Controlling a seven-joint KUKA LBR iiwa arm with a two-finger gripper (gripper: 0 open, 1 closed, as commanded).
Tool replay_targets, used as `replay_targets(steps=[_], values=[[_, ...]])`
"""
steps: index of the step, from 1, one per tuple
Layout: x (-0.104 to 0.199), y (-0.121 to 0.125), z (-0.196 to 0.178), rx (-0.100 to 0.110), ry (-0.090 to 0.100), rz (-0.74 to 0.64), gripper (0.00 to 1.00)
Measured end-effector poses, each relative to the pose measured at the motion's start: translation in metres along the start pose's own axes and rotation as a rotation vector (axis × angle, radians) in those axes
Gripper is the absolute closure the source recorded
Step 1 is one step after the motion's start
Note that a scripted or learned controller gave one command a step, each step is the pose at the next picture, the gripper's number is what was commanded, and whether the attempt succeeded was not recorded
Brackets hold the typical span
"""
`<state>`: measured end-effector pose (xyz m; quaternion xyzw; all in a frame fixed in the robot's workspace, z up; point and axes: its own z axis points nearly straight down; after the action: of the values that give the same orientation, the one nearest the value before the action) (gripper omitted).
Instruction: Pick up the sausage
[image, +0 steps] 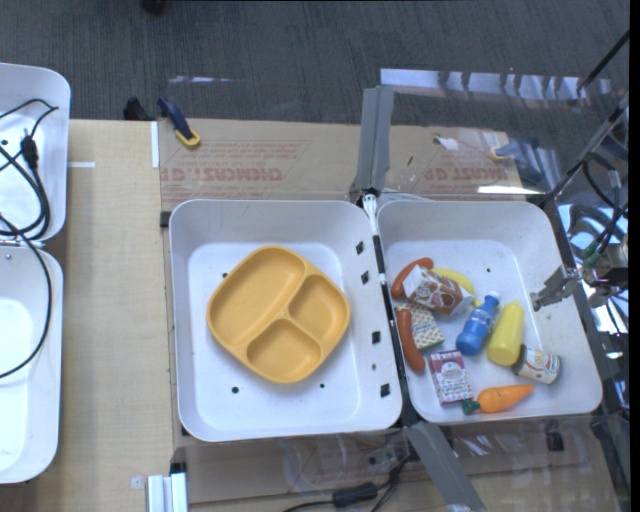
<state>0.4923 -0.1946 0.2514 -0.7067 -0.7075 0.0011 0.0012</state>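
A red-orange sausage (409, 340) lies lengthwise against the left wall of the right bin (530, 240). A second, curved red sausage (407, 273) sits just above it, partly tucked under a printed packet (438, 293). Both sausages rest on the bin floor among other toy foods, with nothing gripping them.
Crowded around the sausages are a banana (457, 279), a square cracker (428, 328), a blue bottle (479, 322), a yellow bottle (506, 334), a small jar (538, 366), a red box (450, 378) and a carrot (503, 398). The left bin (200, 400) holds a yellow divided plate (278, 314).
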Motion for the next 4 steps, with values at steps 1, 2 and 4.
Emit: replay_targets(steps=[1, 2, 4], values=[[0.000, 0.010, 0.009, 0.000, 0.000, 0.185, 0.00], [0.050, 0.046, 0.139, -0.028, -0.009, 0.303, 0.00], [0.097, 0.016, 0.161, 0.001, 0.000, 0.689, 0.00]])
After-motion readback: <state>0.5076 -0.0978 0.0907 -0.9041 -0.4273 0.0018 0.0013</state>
